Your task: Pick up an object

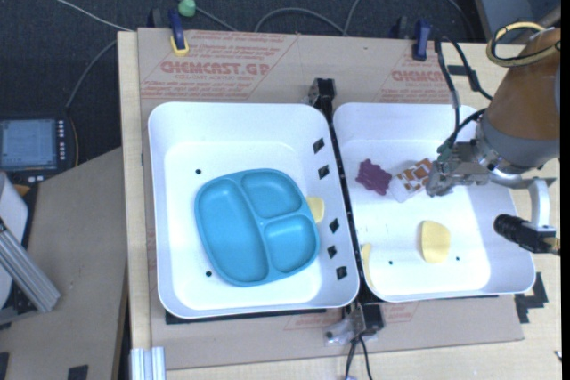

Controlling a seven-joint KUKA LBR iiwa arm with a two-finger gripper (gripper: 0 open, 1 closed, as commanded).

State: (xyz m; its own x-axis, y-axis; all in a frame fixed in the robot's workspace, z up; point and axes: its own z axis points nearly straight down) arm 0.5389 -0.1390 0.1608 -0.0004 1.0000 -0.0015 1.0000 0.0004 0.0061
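Note:
My gripper [439, 177] is low over the middle of the right bin [499, 273], with the arm coming in from the right. Its tip is right beside a small orange-and-white object [414, 176], touching or nearly touching it. A purple lumpy object [373, 176] lies just left of that. Nearer the bin's front, below the gripper, lies a pale yellow object [435, 241].
The left bin [169, 191] holds a blue divided plate [257, 225] with a small yellow piece [316, 209] at its right side. Another yellow bit [365, 255] sits at the right bin's front-left wall. Black clips line the divider between the bins.

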